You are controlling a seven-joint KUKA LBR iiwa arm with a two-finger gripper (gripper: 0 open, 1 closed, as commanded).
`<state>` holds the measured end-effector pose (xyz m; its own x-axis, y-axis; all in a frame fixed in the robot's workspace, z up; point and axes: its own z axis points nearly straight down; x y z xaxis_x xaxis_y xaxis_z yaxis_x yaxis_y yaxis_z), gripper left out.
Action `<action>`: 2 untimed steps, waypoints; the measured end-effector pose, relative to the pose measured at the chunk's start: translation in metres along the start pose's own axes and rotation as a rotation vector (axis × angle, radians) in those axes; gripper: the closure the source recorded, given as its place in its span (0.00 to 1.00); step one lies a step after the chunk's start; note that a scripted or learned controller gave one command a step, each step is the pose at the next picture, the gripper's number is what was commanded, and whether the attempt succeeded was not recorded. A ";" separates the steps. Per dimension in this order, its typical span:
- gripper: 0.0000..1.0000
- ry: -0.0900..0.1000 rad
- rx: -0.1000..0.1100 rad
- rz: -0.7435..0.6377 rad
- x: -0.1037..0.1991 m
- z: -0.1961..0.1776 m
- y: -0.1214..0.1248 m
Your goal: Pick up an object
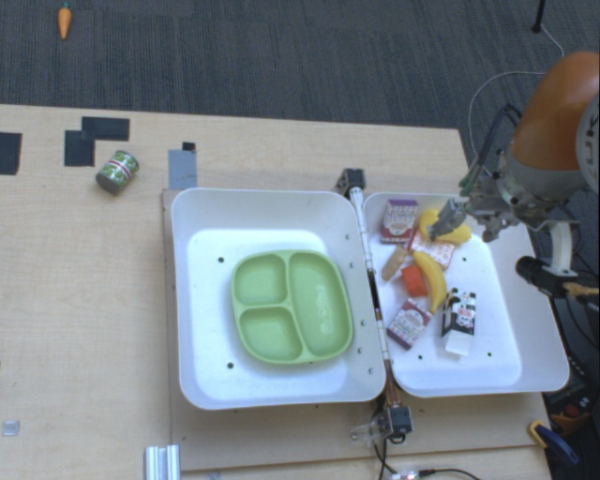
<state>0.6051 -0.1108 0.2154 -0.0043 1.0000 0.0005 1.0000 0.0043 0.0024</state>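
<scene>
The right bin (506, 361) holds several small items. A purple box (400, 217) lies at its far left. Close by are a yellow piece (429, 223), a banana (432, 279), a red-orange piece (413, 278), a maroon box (409, 323) and a black-and-white carton (460, 317). My gripper (451, 217) hangs low over the far part of this bin, right beside the yellow piece and above an orange-yellow packet (442, 256). I see nothing clearly held in it. The grey and orange arm (562, 122) comes in from the right.
The left bin (202, 281) carries a green divided plate (292, 307). A green can (117, 172) lies on the bench at far left near dark patches. A small carrot (64, 21) lies on the carpet at the top left.
</scene>
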 end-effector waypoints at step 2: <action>1.00 -0.002 -0.014 0.002 0.021 0.114 -0.025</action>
<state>0.5802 -0.0901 0.1013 -0.0024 1.0000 -0.0019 0.9999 0.0024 0.0159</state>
